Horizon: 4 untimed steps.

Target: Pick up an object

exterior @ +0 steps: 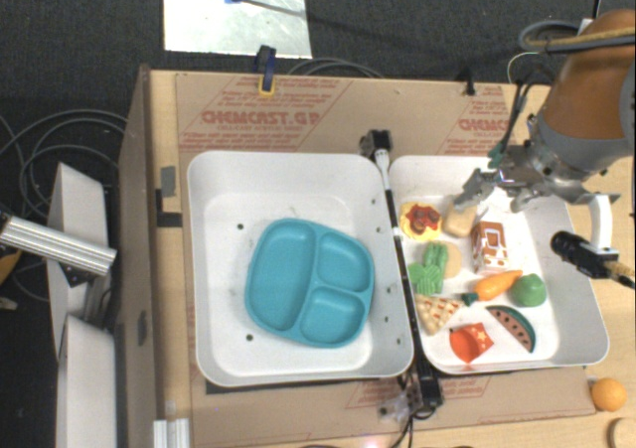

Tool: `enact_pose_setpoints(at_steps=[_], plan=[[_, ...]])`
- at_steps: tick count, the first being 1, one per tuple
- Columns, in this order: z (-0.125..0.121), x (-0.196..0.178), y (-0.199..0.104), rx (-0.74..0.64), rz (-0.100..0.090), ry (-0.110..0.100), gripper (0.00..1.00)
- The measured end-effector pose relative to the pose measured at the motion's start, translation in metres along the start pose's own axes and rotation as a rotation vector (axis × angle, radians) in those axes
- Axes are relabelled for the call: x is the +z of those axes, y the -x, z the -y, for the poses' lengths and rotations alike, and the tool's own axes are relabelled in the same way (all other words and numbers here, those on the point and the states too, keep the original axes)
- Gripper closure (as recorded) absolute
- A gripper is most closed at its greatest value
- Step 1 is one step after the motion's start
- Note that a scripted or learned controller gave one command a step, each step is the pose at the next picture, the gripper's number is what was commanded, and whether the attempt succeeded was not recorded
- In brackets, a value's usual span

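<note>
The bench was lined with brown board printed "CHEMCAST GP" in red, once upright at left and once at a slant at upper right. Two white bins sat side by side on it. The left bin held a blue three-compartment tray. The arm reached in over the right bin, its gripper hanging above the bin's upper part with its fingers spread apart and nothing between them. Toy foods lay in the right bin: a red-and-yellow piece, a beige piece just under the gripper, a small carton with unreadable print, a green vegetable, a carrot, a green ball, a waffle wedge, a watermelon slice and a red box. An orange ball rested on the bench outside the bin.
</note>
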State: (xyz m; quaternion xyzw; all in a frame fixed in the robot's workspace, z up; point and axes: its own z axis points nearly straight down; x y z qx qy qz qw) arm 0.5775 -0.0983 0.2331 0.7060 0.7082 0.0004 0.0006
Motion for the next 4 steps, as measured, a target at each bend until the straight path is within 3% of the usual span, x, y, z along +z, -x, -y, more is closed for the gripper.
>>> enact_pose_setpoints(at_steps=[1, 2, 3, 4], plan=[[0.000, 0.067, 0.049, 0.005, 0.001, -0.004, 0.00], [-0.003, 0.153, 0.056, 0.003, 0.000, -0.003, 0.00], [-0.004, 0.137, 0.056, 0.001, 0.001, 0.004, 1.00], [-0.019, 0.024, -0.021, -0.010, -0.002, 0.012, 1.00]])
